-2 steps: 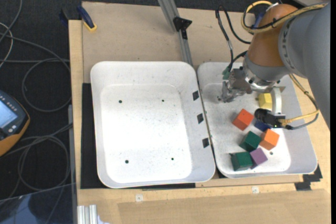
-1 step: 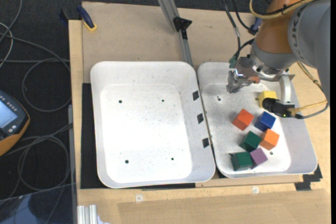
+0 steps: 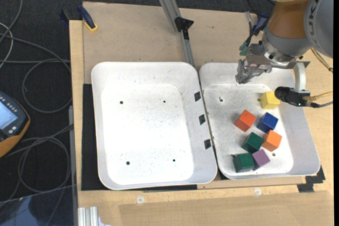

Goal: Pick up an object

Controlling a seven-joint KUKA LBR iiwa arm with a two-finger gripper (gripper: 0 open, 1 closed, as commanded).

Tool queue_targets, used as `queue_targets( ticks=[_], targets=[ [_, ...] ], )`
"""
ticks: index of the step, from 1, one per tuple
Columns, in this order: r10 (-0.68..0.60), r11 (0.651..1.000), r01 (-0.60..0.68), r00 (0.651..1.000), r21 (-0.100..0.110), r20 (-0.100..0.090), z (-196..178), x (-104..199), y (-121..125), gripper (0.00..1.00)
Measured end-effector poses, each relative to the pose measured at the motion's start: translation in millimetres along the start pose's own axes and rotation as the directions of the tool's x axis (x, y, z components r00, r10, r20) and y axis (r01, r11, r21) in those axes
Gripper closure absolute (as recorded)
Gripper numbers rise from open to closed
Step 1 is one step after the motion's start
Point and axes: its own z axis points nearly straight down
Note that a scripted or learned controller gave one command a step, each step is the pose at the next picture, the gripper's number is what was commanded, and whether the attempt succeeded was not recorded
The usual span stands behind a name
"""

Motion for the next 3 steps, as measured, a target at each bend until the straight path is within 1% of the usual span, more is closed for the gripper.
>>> queue_targets(
  ticks=[1,2,3],
  targets=[
    [-0.005,1.0,0.005,1.0,0.004,-0.003,-19,56,4,1.0],
    [-0.005,1.0,0.005,1.0,0.009,-0.004,-13,110,3,1.0],
    [-0.005,1.0,0.005,1.0,0.007,-0.003,-18,161,-2,1.0]
  ],
)
